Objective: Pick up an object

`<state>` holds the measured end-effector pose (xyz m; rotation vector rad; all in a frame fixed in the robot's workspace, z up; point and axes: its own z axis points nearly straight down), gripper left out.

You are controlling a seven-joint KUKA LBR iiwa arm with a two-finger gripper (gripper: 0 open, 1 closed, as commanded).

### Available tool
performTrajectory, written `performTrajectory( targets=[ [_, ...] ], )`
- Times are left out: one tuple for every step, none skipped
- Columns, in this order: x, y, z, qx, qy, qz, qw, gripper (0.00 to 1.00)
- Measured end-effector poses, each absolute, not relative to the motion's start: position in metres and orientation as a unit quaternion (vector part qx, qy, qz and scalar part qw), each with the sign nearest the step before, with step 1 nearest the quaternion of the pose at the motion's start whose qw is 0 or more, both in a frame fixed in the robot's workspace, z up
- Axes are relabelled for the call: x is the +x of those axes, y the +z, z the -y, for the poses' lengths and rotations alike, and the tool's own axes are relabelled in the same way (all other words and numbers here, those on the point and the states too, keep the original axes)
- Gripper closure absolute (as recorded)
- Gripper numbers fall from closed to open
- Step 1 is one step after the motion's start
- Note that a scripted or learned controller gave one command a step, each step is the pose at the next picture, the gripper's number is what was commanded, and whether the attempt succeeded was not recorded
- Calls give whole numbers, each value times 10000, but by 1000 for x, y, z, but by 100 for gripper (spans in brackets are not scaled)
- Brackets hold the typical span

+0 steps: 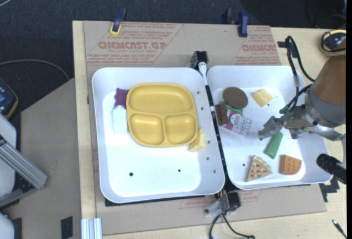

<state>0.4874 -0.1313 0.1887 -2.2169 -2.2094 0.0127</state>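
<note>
Gripper (270, 129) low in the right bin (242, 74), reaching in from the right; fingers appear spread, nothing pinched between them. Green stick-shaped piece (273, 145) lying just beside and partly under the fingertips, near the bin's lower middle. Judged light, rigid plastic, smooth and likely to slip; best taken across its narrow width at mid-length. Pizza slice toy (257, 168) and waffle toy (290, 165) close below, so risk of a nudge. Brown round piece (235, 97) and pale yellow block (262, 97) well apart, farther up. Yellow divided tray (161, 114) in the left bin (159, 177).
</note>
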Motion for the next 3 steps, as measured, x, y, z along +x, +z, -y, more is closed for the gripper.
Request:
performTrajectory(
  targets=[
    [491, 195, 131, -7071, 0, 7071, -1, 0],
    [500, 142, 133, -7072, 16, 7070, 36, 0],
    [500, 90, 133, -7070, -1, 7072, -2, 0]
  ],
)
